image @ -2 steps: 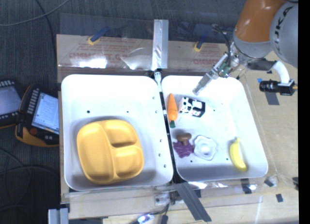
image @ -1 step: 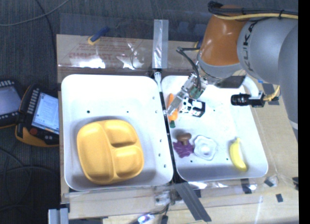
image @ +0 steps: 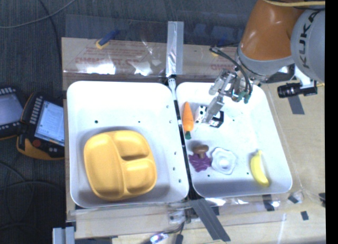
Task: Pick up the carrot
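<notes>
Carrot (image: 187, 116) is lying in the right bin (image: 274, 132), tight against that bin's left wall, its orange body running lengthwise along the divider with the green tip pointing toward the near end. My arm (image: 269, 31) is reaching in from the right, and my fingers (image: 213, 114) are hanging low over the right bin just beside the carrot, on its right, slanting down toward the bin floor. I am not holding anything; nothing is sitting between them, and they are looking narrow, though the slanted view is making the gap hard to judge. Nearer the front of the same bin, a purple toy with a brown cap (image: 199, 157) is lying next to a small white piece (image: 224, 160), and a banana (image: 258, 168) is resting toward the right front corner. In the left bin (image: 90, 97), a yellow divided tray (image: 120, 163) is sitting on the floor. Both bins are resting on the counter (image: 311, 148).
</notes>
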Robot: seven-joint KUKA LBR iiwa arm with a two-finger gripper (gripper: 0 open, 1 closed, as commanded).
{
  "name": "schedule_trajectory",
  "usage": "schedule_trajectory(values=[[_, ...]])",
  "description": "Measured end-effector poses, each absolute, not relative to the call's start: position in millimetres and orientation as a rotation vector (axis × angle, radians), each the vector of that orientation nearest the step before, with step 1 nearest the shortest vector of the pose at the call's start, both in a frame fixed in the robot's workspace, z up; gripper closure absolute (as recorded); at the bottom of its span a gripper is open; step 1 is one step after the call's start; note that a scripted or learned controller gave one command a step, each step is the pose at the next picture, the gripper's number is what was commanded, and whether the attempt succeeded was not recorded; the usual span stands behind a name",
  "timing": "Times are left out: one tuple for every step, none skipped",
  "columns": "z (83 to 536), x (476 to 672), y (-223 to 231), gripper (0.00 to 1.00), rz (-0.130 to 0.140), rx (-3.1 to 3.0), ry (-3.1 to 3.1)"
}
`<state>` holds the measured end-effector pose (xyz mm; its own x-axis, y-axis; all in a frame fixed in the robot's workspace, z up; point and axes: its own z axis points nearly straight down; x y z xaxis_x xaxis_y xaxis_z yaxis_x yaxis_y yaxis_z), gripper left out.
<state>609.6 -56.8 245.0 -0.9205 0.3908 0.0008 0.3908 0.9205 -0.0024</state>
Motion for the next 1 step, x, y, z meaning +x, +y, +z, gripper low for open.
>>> schedule_trajectory(values=[[180.1,563.8,-3.9,0.0,-0.002,-0.185,-3.131]])
